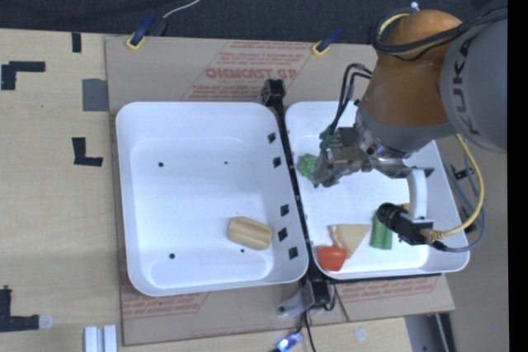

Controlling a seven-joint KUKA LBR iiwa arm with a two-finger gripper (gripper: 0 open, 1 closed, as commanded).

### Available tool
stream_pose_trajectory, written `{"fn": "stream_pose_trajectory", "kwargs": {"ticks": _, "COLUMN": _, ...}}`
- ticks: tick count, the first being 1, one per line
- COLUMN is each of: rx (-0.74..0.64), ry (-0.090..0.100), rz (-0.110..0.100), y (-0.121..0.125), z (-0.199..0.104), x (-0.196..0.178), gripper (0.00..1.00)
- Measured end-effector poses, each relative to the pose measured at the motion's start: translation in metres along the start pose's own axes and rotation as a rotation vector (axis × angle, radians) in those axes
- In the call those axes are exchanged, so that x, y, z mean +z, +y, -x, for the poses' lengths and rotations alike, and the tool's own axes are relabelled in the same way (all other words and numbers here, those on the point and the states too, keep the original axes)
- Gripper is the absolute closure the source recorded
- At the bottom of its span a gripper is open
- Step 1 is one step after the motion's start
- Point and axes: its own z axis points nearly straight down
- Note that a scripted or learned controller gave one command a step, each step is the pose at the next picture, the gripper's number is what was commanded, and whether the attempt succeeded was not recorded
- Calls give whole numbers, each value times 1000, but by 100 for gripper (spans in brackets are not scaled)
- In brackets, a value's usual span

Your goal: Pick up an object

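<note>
While the arm leans in from the right over the right bin (429,260), its pincer (328,174) sits low near that bin's left wall, just beside a small green leafy piece (307,166). Whether the pincer touches that piece, and whether it is released or clenched, I cannot tell from this slanted overhead view, since the wrist hides much of it.

Nearer the front of the same bin lie a pale wedge (350,237), a red piece (331,258) touching the wedge's lower left, and a green cylinder (381,235) just to the wedge's right. The left bin (140,128) carries a tan roll (249,232) toward its front right, well apart from the arm.

Judged from this, the step in hand is the approach or closing on the leafy piece. The next move likely calls for a firm close and a straight lift clear of the bin wall; so close to that wall, the piece could slip aside or be pinched only at its edge
</note>
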Motion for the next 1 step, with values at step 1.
{"fn": "stream_pose_trajectory", "kwargs": {"ticks": 1, "rx": -5, "ry": 2, "rz": 22, "y": 13, "z": -43, "x": -134, "gripper": 100}}
